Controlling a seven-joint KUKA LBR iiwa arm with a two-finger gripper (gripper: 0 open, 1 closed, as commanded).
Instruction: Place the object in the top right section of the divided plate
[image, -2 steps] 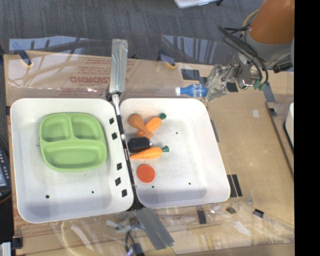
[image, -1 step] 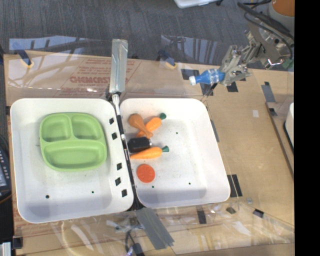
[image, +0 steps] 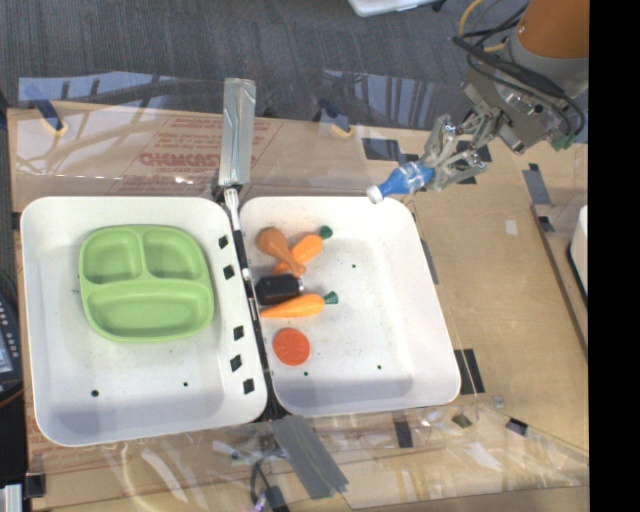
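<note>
Blue bottle (image: 402, 182) between closed fingers (image: 447, 160)

The light is bright and even. It seems to come from above, since shadows are small and soft. The white bins (image: 410, 300) look very bright, almost washed out. Shiny plastic sheet (image: 130, 140) on the surface shows pale streaks of glare. The picture is a bit soft, and the arm (image: 545, 40) looks blurry.

Arm (image: 545, 40) cut off by the top edge
</note>
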